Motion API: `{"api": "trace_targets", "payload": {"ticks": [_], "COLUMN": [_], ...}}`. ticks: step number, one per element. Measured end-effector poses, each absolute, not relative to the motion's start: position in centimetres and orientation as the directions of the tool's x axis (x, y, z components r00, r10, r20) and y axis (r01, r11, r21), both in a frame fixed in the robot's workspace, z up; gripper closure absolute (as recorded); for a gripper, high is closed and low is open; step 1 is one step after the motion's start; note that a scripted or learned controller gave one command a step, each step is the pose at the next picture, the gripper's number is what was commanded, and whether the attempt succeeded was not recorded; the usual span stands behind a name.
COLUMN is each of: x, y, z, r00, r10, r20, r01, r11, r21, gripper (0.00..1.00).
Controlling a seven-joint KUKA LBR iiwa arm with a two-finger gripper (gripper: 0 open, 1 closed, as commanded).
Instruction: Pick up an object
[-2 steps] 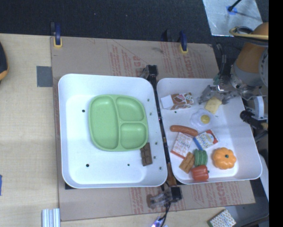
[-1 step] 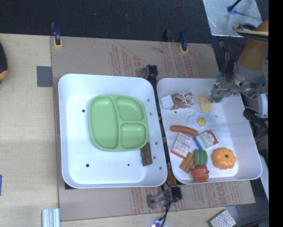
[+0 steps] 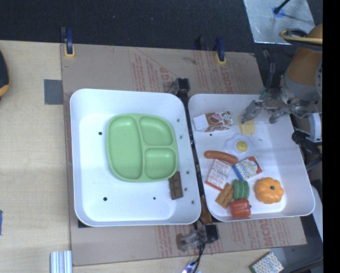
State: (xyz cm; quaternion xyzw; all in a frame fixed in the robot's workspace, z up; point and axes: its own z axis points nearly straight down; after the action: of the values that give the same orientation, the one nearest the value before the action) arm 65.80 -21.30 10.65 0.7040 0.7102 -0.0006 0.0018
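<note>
My two-finger gripper (image 3: 251, 114) hangs over the far part of the right white bin (image 3: 298, 158), near its far edge. Jaws look spread, nothing between them. A small pale yellow cheese-like square (image 3: 248, 128) lies in the bin just below the fingertips; touching or not, can't tell.

Rest of the right bin: a white and brown printed packet (image 3: 214, 120) toward the far left corner. A fried-egg toy, white with a yellow yolk (image 3: 240, 146), mid-bin. An orange-red sausage (image 3: 220, 156) just below the egg, lying slantwise. Two red and white printed packets below that, one (image 3: 218, 174) nearer the left wall, one (image 3: 248, 167) to its right. A green pepper-like piece (image 3: 240, 189) between them and the near edge, a tan-orange block (image 3: 224, 195) just beside it on the left, a red piece (image 3: 240, 209) at the near edge. An orange toy pumpkin (image 3: 269, 190) toward the near right corner.

Left white bin (image 3: 85, 152): a light green plastic divided plate with three compartments (image 3: 141, 147) sits mid-bin, compartments bare. A small dark brown bar (image 3: 175, 185) lies off the plate's near right corner, by the bin's right wall.

Both bins rest side by side on a brown cardboard sheet (image 3: 130, 67) on the wooden bench.
</note>
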Motion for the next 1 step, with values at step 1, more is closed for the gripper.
{"api": "trace_targets", "payload": {"ticks": [1], "x": [65.6], "y": [-19.51], "z": [9.18], "r00": [-0.007], "r10": [1.0], "r20": [0.0], "r01": [1.0], "r11": [0.007], "r21": [-0.005], "gripper": [0.0]}}
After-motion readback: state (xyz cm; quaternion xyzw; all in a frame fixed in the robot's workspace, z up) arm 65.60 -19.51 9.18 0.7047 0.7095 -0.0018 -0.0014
